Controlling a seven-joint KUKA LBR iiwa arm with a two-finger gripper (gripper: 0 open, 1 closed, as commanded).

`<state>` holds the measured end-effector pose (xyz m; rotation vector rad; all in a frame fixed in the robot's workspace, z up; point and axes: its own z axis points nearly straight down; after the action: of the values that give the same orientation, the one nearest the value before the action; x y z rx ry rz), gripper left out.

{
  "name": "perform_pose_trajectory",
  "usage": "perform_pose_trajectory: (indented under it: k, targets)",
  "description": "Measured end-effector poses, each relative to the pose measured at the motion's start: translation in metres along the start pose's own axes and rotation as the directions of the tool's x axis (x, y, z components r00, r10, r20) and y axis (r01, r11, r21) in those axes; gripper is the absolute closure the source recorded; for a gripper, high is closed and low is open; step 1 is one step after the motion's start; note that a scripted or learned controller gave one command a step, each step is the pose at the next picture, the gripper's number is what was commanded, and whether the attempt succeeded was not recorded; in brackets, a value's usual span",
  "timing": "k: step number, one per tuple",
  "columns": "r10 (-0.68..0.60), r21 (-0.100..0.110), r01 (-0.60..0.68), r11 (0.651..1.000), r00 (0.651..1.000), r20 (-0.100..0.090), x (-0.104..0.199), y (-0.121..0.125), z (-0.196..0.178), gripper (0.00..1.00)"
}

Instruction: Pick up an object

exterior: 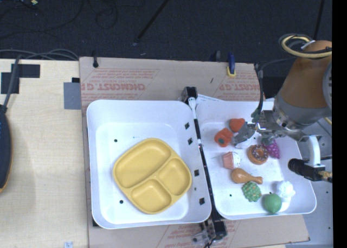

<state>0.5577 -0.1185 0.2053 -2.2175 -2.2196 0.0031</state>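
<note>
The end effector (248,133), jaws apart and empty, hovers just right of the carrot (223,137). Small, stiff, probably light plastic; it looks best pinched across its middle.

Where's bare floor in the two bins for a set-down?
Left bin: bare strip along its far wall and near-left corner, around the yellow divided plate. Right bin: bare patch at its far-left corner, above the orange toy. Crowded: the right bin's middle and near-right, from the gripper down to the green ball.
</note>
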Motion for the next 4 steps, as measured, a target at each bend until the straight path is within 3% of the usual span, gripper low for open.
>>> perform_pose_trajectory:
  k: [1, 2, 3, 4]
  targets:
    - [0.001, 0.002, -0.001, 1.000, 1.000, -0.001, -0.001, 0.000, -0.010, 1.00]
    - [0.006, -0.001, -0.006, 1.000, 1.000, 0.005, -0.080, 0.005, 0.016, 1.00]
    - [0.002, 0.009, -0.002, 1.000, 1.000, -0.005, -0.020, -0.066, 0.053, 1.00]
    - [-0.007, -0.009, 0.007, 1.000, 1.000, -0.001, 0.047, -0.044, -0.024, 1.00]
